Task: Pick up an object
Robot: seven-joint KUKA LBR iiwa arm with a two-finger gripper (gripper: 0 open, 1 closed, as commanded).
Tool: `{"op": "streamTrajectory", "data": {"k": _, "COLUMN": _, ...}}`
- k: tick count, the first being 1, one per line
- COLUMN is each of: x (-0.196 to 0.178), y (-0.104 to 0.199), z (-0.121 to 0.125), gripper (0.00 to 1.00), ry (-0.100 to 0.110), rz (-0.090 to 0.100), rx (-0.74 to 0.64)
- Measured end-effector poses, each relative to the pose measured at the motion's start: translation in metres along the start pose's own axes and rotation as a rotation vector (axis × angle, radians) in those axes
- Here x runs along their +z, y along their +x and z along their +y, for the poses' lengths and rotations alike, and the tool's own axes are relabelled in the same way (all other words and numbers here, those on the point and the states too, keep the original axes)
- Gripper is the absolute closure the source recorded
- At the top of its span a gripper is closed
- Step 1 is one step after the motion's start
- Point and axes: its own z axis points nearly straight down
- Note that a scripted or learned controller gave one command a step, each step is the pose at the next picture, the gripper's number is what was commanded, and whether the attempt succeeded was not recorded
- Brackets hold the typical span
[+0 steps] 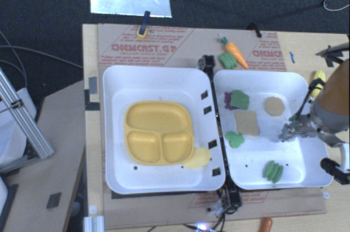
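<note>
Cardboard-topped table (164,42) carries both bins; I see my jaws (286,132) low in the right white plastic bin (295,82), at three o'clock from the tan square slab (247,122), spread unreadable.

Place: a robotics lab test bench is indicated.
Bench: two shallow white plastic bins (164,75) are set on printed brown cardboard sheeting (180,45).
Floor: dark carpet (44,1) is crossed by loose black cables (22,58).
Fixtures: an aluminium extrusion frame (24,119) is seen at left.
Props: toy plastic food, such as an orange carrot (236,53), is scattered.
</note>
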Motion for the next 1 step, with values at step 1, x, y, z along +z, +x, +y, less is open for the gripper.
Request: {"op": "streamTrajectory", "data": {"k": 1, "x": 0.0004, "y": 0.0001, "z": -0.0002, "gripper": 0.00, "ry": 0.001, "rz": 0.000, "rx": 0.000}}
